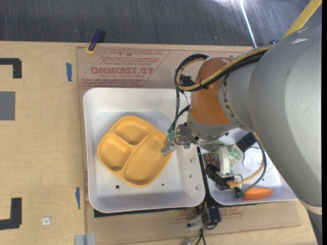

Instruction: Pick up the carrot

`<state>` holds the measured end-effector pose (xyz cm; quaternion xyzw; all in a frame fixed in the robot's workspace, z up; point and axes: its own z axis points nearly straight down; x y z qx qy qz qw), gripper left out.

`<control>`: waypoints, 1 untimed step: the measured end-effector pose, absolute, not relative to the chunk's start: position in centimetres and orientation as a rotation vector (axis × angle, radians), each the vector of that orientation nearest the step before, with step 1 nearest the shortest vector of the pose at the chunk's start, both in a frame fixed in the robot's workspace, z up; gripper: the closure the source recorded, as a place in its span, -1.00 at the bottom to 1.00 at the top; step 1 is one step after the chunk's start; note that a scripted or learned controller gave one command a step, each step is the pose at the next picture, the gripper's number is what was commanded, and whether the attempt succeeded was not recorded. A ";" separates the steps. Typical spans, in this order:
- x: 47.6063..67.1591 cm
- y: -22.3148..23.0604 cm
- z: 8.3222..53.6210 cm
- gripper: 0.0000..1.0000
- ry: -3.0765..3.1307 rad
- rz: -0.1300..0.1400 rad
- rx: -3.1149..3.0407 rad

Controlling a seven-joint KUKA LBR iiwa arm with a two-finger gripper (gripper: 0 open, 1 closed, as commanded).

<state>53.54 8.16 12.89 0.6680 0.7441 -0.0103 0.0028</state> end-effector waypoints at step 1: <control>53.6 8.1 12.7 -1.00 2.404 -0.037 2.018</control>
